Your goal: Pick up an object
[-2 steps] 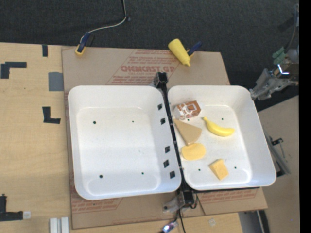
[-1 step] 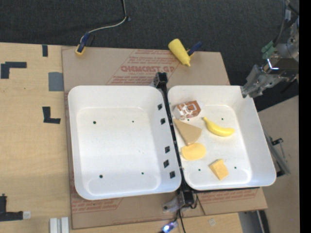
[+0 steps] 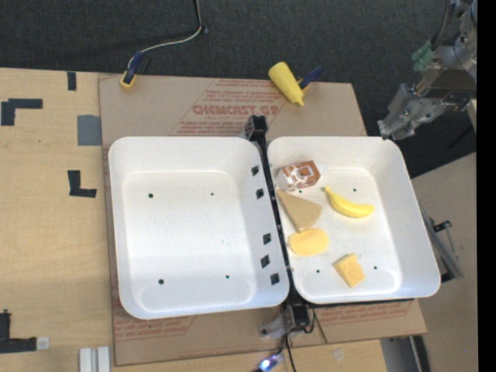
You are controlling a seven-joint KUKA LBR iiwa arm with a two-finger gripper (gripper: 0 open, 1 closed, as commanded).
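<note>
The shallow white plastic right bin (image 3: 403,208) holds all the candidates clustered near its left wall, leaving them reachable from above: a tan wedge-shaped block (image 3: 301,209), a yellow toy banana (image 3: 348,204), a flat yellow disc (image 3: 308,243), a small brown-and-white patterned item (image 3: 299,175), perhaps a toy pastry, and an orange cheese-like cube (image 3: 349,270). The gripper (image 3: 403,115) hangs high beyond the bin's far right corner, carrying nothing; its spread cannot be told.

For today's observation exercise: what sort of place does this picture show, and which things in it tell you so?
Most likely a robotics lab bench set up for grasping trials. Two shallow white bins sit clamped side by side on cardboard, toy food such as a banana lies in the right one, and a robot gripper hangs beside that bin.
</note>
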